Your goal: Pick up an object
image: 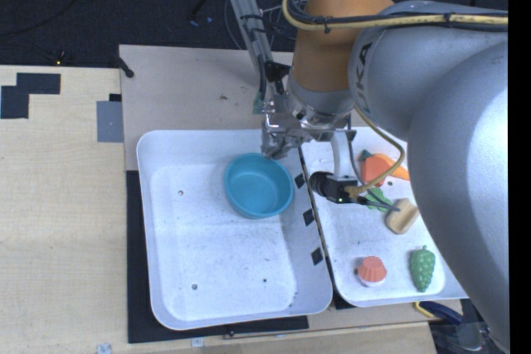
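Blue bowl point(259, 186) is the obvious thing to look at, so I'll place everything else off it. It sits upright with its mouth facing up, and since it's round it has no real long axis or pointing direction. It's on the floor of the left white bin point(207, 286), tucked toward that bin's far right corner. The gripper point(276, 143) is right at the bowl's far rim, just above its right side, hanging off the grey arm point(431, 95) with the orange band that comes in from the right. Honestly can't tell whether the gripper is open or closed, or whether it's touching the rim, because the wrist blocks that spot, and I don't see anything held in it. To the right of the bowl, across the divide, is the right bin point(344, 240). It has an orange carrot-looking piece point(377, 167) about level with the bowl and a tan wooden-looking piece point(401, 216) a bit nearer the camera. A small red-orange round thing point(372, 270) and a green grape bunch point(422, 268) sit side by side at its near end, well apart from the bowl. Left of the bowl, past the bin wall, it's just the pale wood counter point(58, 203).
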Robot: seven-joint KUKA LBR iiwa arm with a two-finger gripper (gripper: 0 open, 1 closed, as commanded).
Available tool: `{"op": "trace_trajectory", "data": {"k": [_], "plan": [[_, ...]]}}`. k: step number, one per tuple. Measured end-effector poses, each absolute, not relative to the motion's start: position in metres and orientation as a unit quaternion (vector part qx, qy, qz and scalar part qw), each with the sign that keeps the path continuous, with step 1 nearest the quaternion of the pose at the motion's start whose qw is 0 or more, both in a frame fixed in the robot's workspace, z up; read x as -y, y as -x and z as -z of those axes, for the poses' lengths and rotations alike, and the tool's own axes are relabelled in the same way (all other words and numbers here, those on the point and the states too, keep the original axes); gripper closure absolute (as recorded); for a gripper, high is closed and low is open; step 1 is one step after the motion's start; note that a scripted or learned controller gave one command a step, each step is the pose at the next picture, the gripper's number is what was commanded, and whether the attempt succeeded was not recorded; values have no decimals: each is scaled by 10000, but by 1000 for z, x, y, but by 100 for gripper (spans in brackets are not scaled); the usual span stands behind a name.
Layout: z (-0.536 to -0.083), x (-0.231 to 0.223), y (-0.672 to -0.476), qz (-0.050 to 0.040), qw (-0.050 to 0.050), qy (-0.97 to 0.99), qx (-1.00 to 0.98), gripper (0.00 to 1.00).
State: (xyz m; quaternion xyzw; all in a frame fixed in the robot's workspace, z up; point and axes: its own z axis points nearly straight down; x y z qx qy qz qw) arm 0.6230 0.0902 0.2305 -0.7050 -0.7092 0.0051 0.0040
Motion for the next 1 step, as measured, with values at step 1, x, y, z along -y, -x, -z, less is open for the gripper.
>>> {"op": "trace_trajectory", "data": {"k": [1], "plan": [[-230,-88,-621,-77,42,7055,7087,0]]}}
